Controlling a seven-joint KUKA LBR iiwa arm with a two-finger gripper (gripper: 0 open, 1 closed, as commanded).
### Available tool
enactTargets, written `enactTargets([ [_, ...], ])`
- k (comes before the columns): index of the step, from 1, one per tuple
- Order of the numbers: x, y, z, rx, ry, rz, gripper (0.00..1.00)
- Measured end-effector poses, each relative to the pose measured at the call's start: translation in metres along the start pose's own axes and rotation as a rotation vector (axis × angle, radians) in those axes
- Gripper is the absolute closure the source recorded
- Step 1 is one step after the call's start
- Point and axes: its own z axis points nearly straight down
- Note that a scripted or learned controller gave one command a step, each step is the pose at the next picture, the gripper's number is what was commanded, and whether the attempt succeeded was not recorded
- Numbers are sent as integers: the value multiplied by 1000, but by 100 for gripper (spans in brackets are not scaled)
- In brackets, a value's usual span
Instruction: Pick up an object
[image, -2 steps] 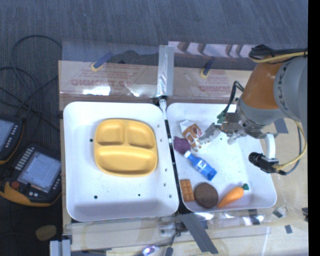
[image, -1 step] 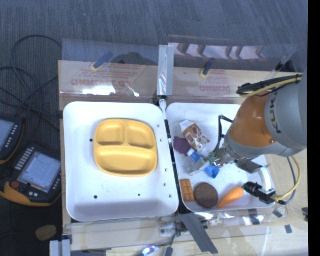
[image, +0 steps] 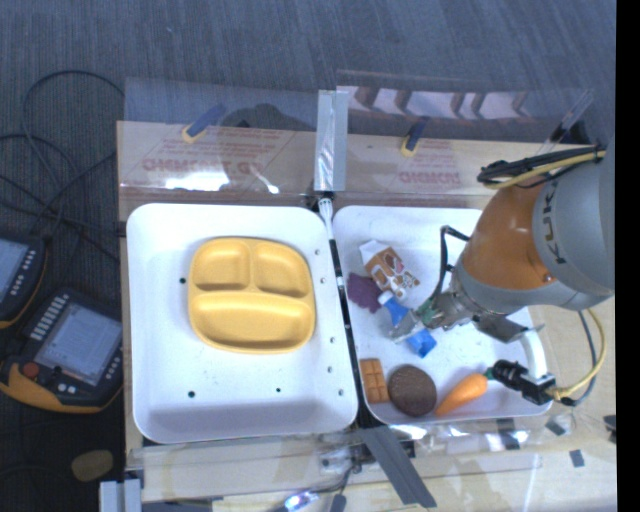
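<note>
Where hand (image: 432, 312) hovers, blue block (image: 421, 344) lies just below, w/ carrot (image: 462, 394) nearby.

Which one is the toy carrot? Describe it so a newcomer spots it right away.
Start at the right white bin, the one the grey and orange arm hangs over. Along its near edge sit a waffle-like square, a dark brown round cookie and, rightmost, the carrot. It alone is bright orange and tapered, lying slanted.

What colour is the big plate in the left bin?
Yellow; the plate shows best in the camera view.
</note>
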Motion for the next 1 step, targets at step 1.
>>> enactTargets([
  [1,49,64,-84,14,4,39,100],
])
